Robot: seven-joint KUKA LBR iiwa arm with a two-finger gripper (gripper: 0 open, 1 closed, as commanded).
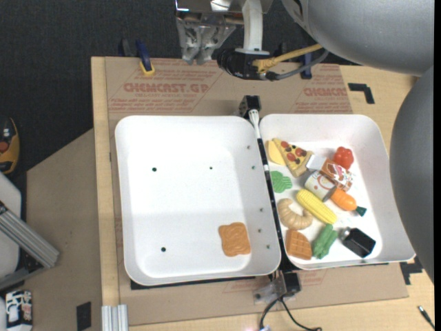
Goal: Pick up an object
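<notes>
My gripper [196, 47] hangs high at the top of the camera view, above the cardboard behind the left bin. It is far from every toy, and nothing shows between its grey fingers. The right bin [375, 143] holds a heap of toy food: a pizza slice [296, 157], a tomato [344, 156], a corn cob [316, 206], a carrot [344, 201], a croissant [294, 214], a waffle [299, 244], a green pickle [324, 242] and a black bottle [358, 241]. A lone orange biscuit [235, 239] lies in the left bin [179, 185], near its front right corner.
Both bins rest on a cardboard sheet [110, 102] printed with red lettering. A blue and yellow clamp [145, 57] grips its back left edge. The grey arm [372, 19] crosses the upper right. An aluminium rail [24, 236] lies off the bench at the left.
</notes>
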